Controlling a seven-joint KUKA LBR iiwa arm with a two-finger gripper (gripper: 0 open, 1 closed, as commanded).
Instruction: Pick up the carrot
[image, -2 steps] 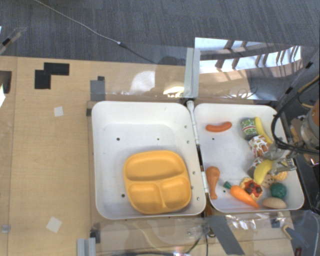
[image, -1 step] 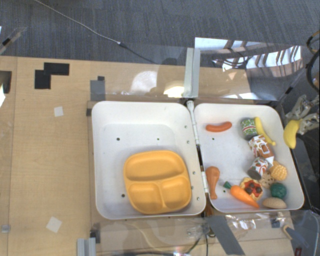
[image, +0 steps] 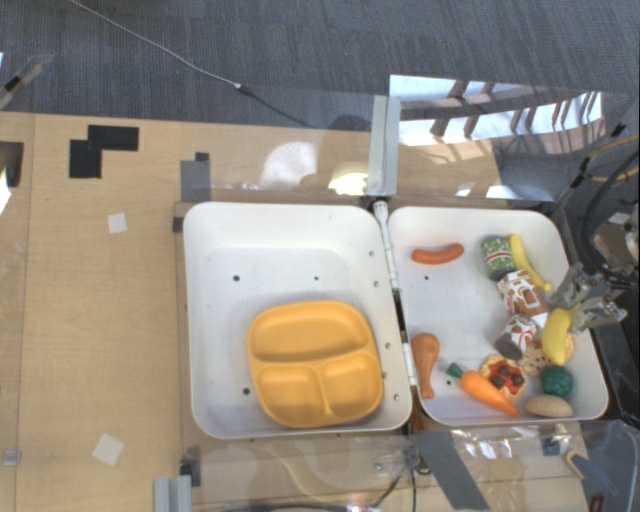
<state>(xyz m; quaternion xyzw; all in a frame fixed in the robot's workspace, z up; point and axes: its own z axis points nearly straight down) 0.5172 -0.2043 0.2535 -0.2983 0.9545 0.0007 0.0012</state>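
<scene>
Two shallow white bins sit side by side on a pale wooden bench, their inner rims touching along a centre line.

The left bin (image: 215, 300) has wide bare floor along its far and left sides. Its one item, a yellow divided tray (image: 315, 362), lies toward the near right corner.

The right bin (image: 450, 300) is bare across its middle and left, apart from two items there. A red sausage (image: 438, 254) lies near the far rim. A tan chicken drumstick (image: 426, 362) lies near the inner rim.

The rest of the toy food crowds the right wall. Near the far right corner, a green can (image: 496, 256) touches a yellow banana (image: 526, 262). Below them sit two small printed cartons (image: 522, 293), then a second banana (image: 557, 335).

The carrot (image: 484, 388), orange with a green tip pointing left, lies on the bin floor near the near rim, right of the drumstick. A small dark red item (image: 505, 374) touches its upper side. A dark green round item (image: 558, 381) and a beige oval item (image: 548, 405) sit in the near right corner, just beside the carrot's thick end.

The gripper (image: 590, 300) hangs at the right wall, above the second banana and well apart from the carrot. Whether it is released or clenched cannot be told, and nothing is seen in its grasp.
</scene>
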